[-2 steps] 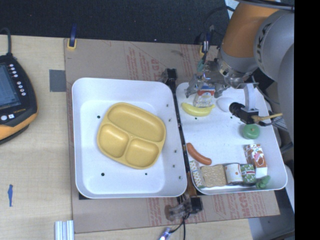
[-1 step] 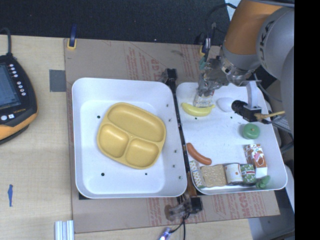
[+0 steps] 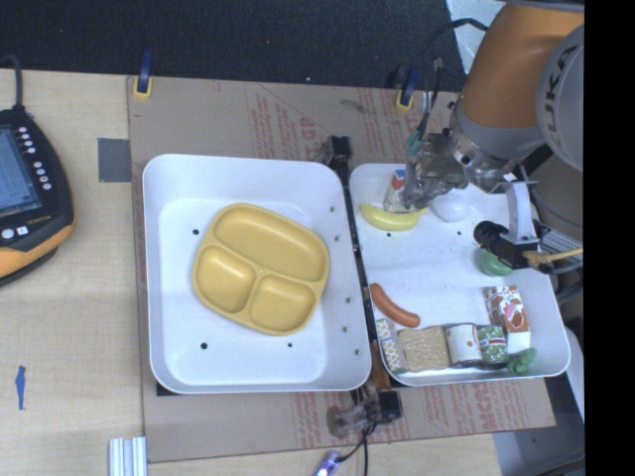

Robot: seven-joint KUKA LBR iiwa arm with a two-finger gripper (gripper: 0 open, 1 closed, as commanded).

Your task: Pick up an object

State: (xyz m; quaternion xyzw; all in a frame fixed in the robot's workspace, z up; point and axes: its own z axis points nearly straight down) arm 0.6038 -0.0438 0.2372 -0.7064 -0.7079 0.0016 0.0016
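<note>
My gripper (image 3: 413,197) hangs low over the far left corner of the right bin (image 3: 442,271), right above a yellow banana (image 3: 389,218) and close to touching it. Beside the gripper's left side sits a small red, white and blue item (image 3: 399,179). In the same bin a sausage (image 3: 395,306) lies near the left wall. A tan bread slice (image 3: 423,348), a small can (image 3: 464,345) and a printed carton (image 3: 507,312) line the near edge. A green object (image 3: 493,262) and a white rounded object (image 3: 452,207) lie further back.
The left bin (image 3: 159,266) holds a yellow divided plate (image 3: 261,268). A teach pendant (image 3: 25,196) rests on the bench at the far left. The arm's grey and orange body (image 3: 516,77) looms over the right bin's far right corner.
</note>
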